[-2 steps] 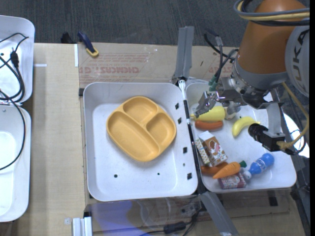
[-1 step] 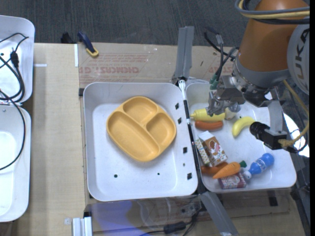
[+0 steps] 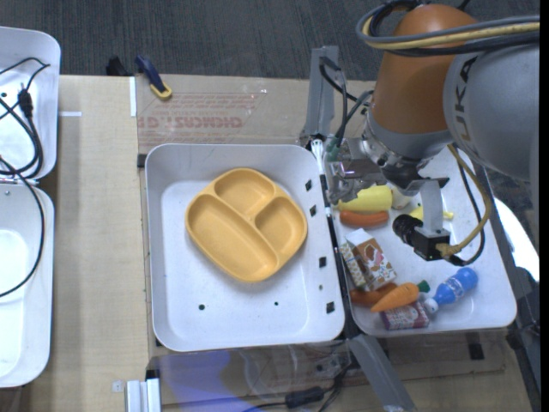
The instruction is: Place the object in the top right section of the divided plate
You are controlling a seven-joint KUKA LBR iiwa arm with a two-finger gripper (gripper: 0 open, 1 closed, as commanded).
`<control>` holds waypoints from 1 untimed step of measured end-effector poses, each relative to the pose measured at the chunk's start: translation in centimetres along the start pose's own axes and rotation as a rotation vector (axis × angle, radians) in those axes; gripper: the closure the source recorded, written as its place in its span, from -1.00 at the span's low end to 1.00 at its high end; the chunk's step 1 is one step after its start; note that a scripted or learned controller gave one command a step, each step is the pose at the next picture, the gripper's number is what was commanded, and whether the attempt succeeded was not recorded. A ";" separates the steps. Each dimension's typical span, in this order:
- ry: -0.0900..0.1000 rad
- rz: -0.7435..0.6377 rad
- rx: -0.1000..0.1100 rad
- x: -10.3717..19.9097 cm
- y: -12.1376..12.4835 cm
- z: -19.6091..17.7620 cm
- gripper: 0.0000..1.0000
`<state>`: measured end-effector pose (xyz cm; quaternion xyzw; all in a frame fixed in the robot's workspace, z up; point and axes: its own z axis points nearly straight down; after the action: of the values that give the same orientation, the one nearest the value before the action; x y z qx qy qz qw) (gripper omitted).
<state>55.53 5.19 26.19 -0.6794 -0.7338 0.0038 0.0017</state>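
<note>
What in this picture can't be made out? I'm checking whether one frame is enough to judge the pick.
- Gripper, camera view: the wrist and cables cover its tips, so its state is unclear.
- Yellow object in the right bin: its upper edge is hidden by the gripper; contact is unclear.
- Small carton: print too small to read.
- Divided plate: fully visible.

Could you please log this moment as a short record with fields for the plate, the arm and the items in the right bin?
plate: yellow divided plate, lying in the left bin, nothing in its sections
arm: over the right bin, gripper low at that bin's upper left
near gripper: yellow toy, orange sausage-like piece
other items: small carton, carrot, blue bottle
task state: not yet done
</note>
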 end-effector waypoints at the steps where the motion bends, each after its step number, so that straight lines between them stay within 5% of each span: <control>1: 0.000 -0.019 0.000 0.5 -0.5 3.6 1.00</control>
<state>54.98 5.62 22.56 -0.6723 -0.7403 0.0039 0.0020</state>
